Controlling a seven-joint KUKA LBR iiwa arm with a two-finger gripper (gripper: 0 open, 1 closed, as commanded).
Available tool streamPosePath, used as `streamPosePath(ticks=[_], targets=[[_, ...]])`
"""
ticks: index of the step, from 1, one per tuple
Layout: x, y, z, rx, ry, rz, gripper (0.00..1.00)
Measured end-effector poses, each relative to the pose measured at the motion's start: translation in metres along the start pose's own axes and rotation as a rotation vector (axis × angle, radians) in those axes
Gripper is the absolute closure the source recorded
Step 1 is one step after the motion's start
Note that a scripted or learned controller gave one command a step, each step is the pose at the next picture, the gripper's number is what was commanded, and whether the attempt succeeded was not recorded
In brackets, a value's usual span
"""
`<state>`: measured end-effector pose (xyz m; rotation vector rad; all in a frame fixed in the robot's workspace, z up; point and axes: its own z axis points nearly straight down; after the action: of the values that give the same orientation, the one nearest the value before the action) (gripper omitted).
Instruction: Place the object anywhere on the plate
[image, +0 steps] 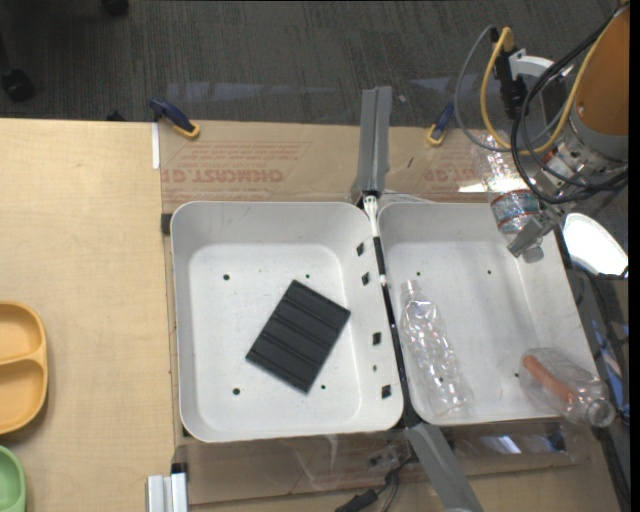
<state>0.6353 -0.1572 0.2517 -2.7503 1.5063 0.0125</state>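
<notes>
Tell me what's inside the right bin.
The right bin holds a crumpled clear plastic bottle and a clear object with a reddish part. Anything beneath them is covered.

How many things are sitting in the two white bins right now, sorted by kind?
Black ribbed rectangular pad, left bin: 1
Clear crumpled plastic bottle, right bin: 1
Clear tube-like item with an orange-red part inside, right bin: 1
Total: 3

one fixed overhead camera, slanted down over both white bins (190, 330)
</notes>
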Motion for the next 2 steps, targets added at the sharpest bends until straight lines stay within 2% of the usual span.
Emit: streamPosePath(ticks=[1, 2], targets=[[-0.027, 0.012, -0.033, -0.001, 0.0, -0.201, 1.0], [-0.029, 0.04, -0.031, -0.003, -0.001, -0.369, 1.0]])
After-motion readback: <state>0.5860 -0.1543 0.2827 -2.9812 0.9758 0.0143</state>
